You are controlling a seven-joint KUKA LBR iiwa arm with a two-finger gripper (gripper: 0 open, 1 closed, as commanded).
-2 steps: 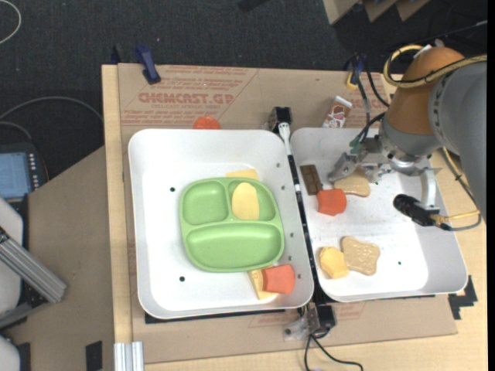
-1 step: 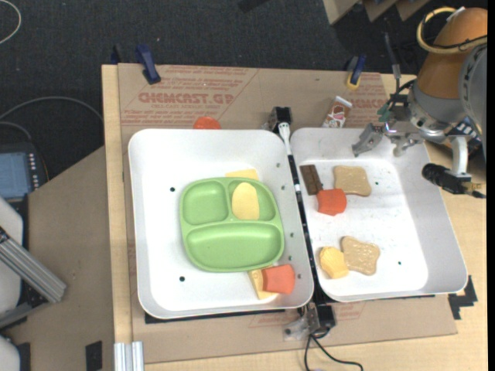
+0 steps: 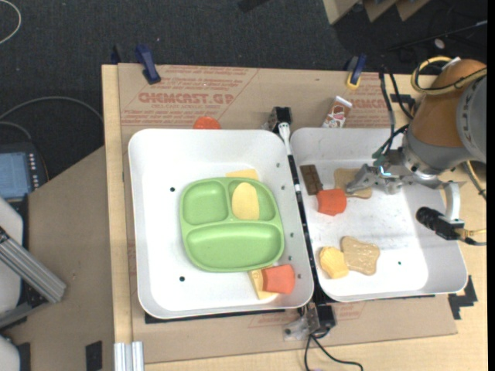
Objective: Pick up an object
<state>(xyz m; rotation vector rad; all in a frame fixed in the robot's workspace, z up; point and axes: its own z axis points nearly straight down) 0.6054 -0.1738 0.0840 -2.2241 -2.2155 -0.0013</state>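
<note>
Task names no one object; candidates sit in both bins. Right bin [image 3: 433, 280]: red-orange block [image 3: 332, 202] near its left wall, just right of a brown bar [image 3: 311, 179] lying along that wall toward the far-left corner. A tan flat piece [image 3: 346, 180] lies just beyond the red block, partly under the gripper tips. Near the front-left corner a yellow chunk [image 3: 332, 262] touches a tan toast-shaped piece [image 3: 361, 255] on its right.

Gripper [image 3: 370, 181] hangs low over the far half of the right bin, tips pointing toward the left wall, close to the tan flat piece and just right of the red-orange block. Can't tell finger spread, metal parts overlap; nothing visibly between them. Arm [image 3: 445, 122] comes in over the right bin's far-right corner, grey body with orange band on top.

Left bin [image 3: 147, 207]: green divided plate [image 3: 230, 226] in the middle, yellow oval piece [image 3: 245, 200] in its far-right compartment. Orange-red block [image 3: 280, 278] at the front-right corner, resting on a pale yellow flat piece [image 3: 263, 286], touching the plate's front-right edge.

Outside the bins on the cardboard bench top [image 3: 186, 95]: small carton [image 3: 337, 113] beyond the right bin's far-left corner, orange disc [image 3: 206, 123] at the left bin's far edge, blue clamps [image 3: 147, 64] on the far edge
</note>
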